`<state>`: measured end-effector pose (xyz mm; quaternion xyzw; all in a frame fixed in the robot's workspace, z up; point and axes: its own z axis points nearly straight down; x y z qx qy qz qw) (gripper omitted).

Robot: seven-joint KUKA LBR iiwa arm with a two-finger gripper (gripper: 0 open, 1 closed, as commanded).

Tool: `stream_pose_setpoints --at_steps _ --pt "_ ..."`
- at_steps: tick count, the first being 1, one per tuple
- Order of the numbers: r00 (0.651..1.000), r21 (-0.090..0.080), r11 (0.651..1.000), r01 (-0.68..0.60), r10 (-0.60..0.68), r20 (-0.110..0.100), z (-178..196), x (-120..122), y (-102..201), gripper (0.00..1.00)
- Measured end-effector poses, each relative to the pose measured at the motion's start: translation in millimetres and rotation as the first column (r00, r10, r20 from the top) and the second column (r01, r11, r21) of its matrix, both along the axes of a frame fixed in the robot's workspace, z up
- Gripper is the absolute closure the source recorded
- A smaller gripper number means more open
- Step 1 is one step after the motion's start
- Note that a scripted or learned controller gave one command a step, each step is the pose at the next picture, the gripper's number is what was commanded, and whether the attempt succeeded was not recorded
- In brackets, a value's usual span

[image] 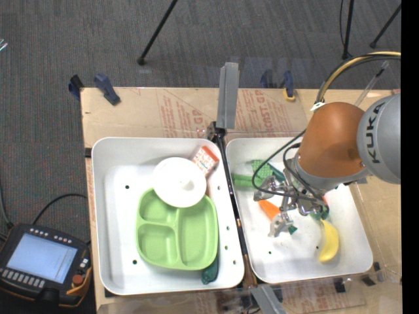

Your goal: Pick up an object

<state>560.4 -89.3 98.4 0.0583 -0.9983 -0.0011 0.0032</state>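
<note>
My gripper [283, 224] hangs low over the middle of the right bin [357, 259], under the arm's orange band. An orange carrot-like piece [266, 208] lies just to its left, close to the gripper, and I see nothing held. A yellow banana [328, 241] lies to its right near the bin's front right corner. A green object [261, 170] and a green stick [243, 180] lie at the bin's back left, partly hidden by cables and the wrist. A small teal bit [292, 228] shows beside the gripper tip.
The left bin [105, 175] holds a light green divided tray [177, 237], a white round plate [180, 182] overlapping its back edge, an orange and white carton [205, 159] and a dark green item [209, 275] at the front. A teach pendant [42, 260] lies on the floor at left.
</note>
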Motion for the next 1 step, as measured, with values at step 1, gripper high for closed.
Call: stream_pose_setpoints --at_steps 1 --pt "1.0 0.0 1.0 0.014 -0.014 0.004 -12.1 -5.5 6.2 0.0"
